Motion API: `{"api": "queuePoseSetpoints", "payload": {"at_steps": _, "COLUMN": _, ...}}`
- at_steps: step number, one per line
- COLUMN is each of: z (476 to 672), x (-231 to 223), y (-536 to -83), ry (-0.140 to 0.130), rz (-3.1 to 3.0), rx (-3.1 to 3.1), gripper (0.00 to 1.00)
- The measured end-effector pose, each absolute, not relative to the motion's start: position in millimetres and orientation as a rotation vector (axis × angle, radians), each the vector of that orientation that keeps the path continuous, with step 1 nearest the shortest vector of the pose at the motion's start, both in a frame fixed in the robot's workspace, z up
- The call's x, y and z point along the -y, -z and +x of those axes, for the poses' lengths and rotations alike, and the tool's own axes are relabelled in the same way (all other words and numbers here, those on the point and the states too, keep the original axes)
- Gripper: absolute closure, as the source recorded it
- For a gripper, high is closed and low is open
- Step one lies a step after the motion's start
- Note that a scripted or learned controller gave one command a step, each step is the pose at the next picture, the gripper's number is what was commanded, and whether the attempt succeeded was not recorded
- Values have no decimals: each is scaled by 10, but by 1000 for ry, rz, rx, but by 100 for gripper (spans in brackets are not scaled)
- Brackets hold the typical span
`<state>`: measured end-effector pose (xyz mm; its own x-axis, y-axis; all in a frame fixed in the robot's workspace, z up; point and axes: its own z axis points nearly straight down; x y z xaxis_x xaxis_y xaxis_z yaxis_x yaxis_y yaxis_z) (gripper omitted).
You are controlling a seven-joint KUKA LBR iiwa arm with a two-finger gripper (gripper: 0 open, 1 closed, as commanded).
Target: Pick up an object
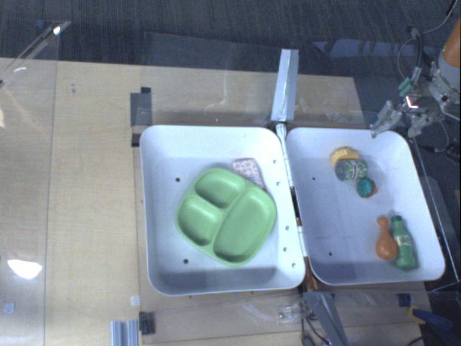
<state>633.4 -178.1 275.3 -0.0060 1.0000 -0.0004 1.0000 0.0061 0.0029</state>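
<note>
**Inspection: arm clear of both bins, all objects at rest**

The wooden counter carried two shallow white bins set side by side. The left bin held a green divided plate with three compartments, lying flat near the bin's centre. A small speckled pink item lay just behind the plate, touching or slightly tucked under its far edge; which of the two could not be told.

The right bin held four loose objects. A yellow item sat near the far wall, touching a grey-green patterned ball just in front of it. A smaller teal ball lay just beside that one. Toward the near right corner, an orange pear-shaped item lay alongside a green bottle, the two in contact.

The gripper was positioned above the far right corner of the right bin, at its rim, well apart from every object. The jaws carried nothing between them; whether they were released or clenched could not be told at this distance.
</note>
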Motion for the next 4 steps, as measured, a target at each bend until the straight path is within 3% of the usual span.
{"api": "queuePoseSetpoints", "payload": {"at_steps": 1, "z": 6623, "x": 1498, "y": -1277, "ry": -2, "rz": 2212, "rx": -2230, "gripper": 0}}
{"api": "queuePoseSetpoints", "payload": {"at_steps": 2, "z": 6397, "x": 1570, "y": -885, "ry": -9, "rz": 2211, "rx": -2221, "gripper": 0}}
{"api": "queuePoseSetpoints", "payload": {"at_steps": 3, "z": 6433, "x": 1557, "y": -1021, "ry": -20, "rz": 2203, "rx": -2218, "gripper": 100}}
{"api": "queuePoseSetpoints", "payload": {"at_steps": 4, "z": 6125, "x": 1048, "y": -2060, "ry": -6, "rz": 2211, "rx": -2227, "gripper": 100}}
